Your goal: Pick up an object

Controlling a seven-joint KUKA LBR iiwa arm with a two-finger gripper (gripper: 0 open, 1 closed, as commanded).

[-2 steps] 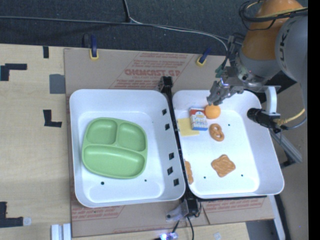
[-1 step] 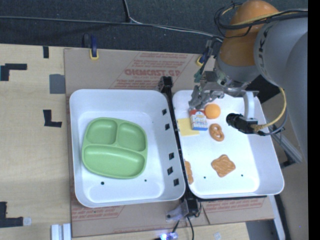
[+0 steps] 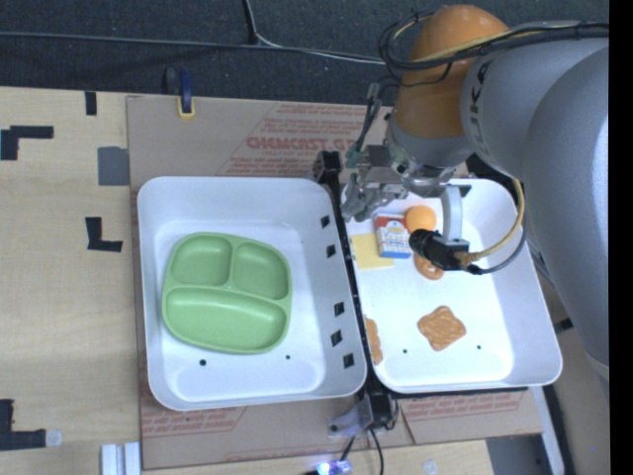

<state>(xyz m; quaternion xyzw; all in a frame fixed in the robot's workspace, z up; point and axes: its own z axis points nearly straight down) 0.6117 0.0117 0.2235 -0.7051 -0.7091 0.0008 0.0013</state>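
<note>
- left bin (image 3: 158, 206): shallow, white, set on a brown cardboard sheet (image 3: 287, 137) that lies on the bench.
- green plate (image 3: 226, 292): three compartments, lies flat in the left bin, toward that bin's left side, well apart from the divider.
- divider (image 3: 343, 275): dark strip with small black clips, runs between the left bin and the right bin.
- right bin (image 3: 514, 354): shallow, white, just beside the left bin across the divider; it holds all the loose items below.
- orange piece (image 3: 373, 339): at the right bin's left wall, touching or nearly touching the divider; shape too small to tell.
- yellow flat piece (image 3: 368, 252): near the divider, in the upper left part of the right bin.
- small box (image 3: 393, 237): white, red and blue, lies just right of the yellow flat piece, touching or overlapping it.
- orange ball (image 3: 420, 216): just right of the small box's upper end.
- brown flat item (image 3: 441, 327): toast-like, lies alone in the lower middle of the right bin, well apart from the small box.
- gripper (image 3: 371, 198): hangs over the upper left corner of the right bin, just above the small box; finger state: cannot tell, the metal parts blur together.
- arm (image 3: 514, 97): grey with orange band, enters over the right bin's upper right side.
</note>
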